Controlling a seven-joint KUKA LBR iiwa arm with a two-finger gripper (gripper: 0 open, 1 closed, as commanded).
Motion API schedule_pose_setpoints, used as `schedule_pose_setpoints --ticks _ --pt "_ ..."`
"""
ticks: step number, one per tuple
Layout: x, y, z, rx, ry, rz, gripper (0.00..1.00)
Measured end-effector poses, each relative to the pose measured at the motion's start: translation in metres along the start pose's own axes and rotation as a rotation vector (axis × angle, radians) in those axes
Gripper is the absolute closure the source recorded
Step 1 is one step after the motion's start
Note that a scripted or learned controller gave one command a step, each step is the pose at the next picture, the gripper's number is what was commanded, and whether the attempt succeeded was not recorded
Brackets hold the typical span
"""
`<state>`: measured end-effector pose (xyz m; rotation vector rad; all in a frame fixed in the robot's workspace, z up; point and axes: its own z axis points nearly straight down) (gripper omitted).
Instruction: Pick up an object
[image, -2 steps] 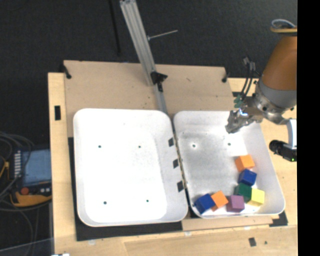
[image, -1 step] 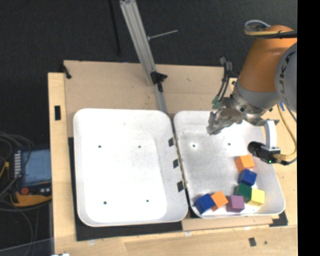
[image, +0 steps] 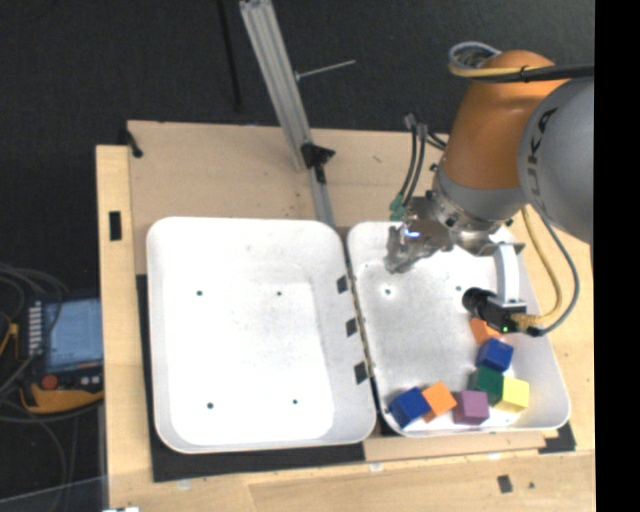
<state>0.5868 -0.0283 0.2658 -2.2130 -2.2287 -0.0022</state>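
Hovering over the far-left part of the right shallow white plastic bin (image: 400, 330): two-finger metal jaws (image: 402, 250) on the grey arm with orange band (image: 500, 130), nothing visibly between them; open or closed, impossible to tell. Clustered well apart in that bin's near-right corner: small blue cube (image: 409, 405), orange cube (image: 439, 398), purple cube (image: 471, 406), yellow cube (image: 514, 392), green cube (image: 488, 381), second blue cube (image: 494, 355). Alongside on the wooden table (image: 230, 170): left white bin (image: 250, 330).

Gripper (image: 402, 252): over right bin (image: 420, 320), near its far left corner.
Blocks: blue (image: 409, 405), orange (image: 439, 398), purple (image: 471, 406) along near edge; yellow (image: 514, 392), green (image: 488, 381), second blue (image: 494, 355) by near right corner.
Left bin (image: 250, 330): touching right bin.
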Motion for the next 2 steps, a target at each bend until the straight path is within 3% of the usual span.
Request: schedule_pose_setpoints --ticks 2 --pt "0.103 -0.024 0.033 0.002 -0.001 0.001 1.00"
